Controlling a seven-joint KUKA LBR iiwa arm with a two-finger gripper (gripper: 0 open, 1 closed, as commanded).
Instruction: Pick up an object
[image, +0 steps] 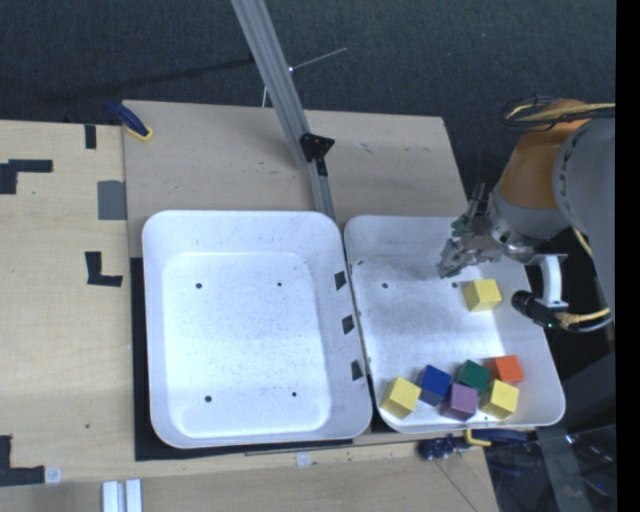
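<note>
Grey metal claw (452, 262): above right white plastic bin (400, 250); grip state unclear
Yellow cube (482, 294): just beside claw

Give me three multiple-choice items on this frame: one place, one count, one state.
1. Which bin holds the blocks?
A. the left bin
B. the right bin
C. both bins

2. How many yellow blocks are there?
A. one
B. three
C. five

3. Where is the lone yellow block?
A. resting on the bin floor, next to the gripper
B. stacked on the blue block
C. lying outside the bins

Key: 1 B, every block sits in the right bin. 2 B, one lone yellow block and two more in the front cluster. 3 A, it lies flat on the floor just beside the gripper, apart from the blue block.
</note>
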